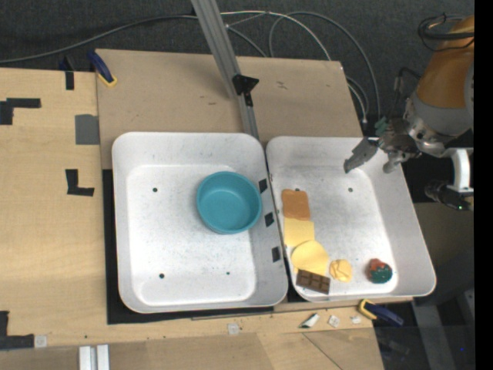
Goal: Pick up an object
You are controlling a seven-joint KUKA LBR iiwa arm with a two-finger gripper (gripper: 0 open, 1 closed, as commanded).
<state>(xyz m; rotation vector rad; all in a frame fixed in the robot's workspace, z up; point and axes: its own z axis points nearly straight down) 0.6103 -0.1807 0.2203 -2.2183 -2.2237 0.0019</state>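
Observation:
My gripper [374, 162] hovers over the back right edge of the right bin [400, 222], open, with nothing between its fingers. In that bin, along the left side, lie an orange-brown slab [296, 203], a pale yellow square [300, 231], a yellow disc [310, 254] and a brown chocolate piece [313, 281]. A small yellow lump [340, 269] and a red and green piece [378, 270] rest near the front edge. All of these are well in front of and to the left of the gripper. A blue bowl [227, 201] sits upright in the left bin [146, 230].
A grey metal pole [223, 48] slants up from between the two bins at the back. Cables [308, 29] loop over the dark floor behind the bench. Small clips [370, 310] lie by the right bin's front edge.

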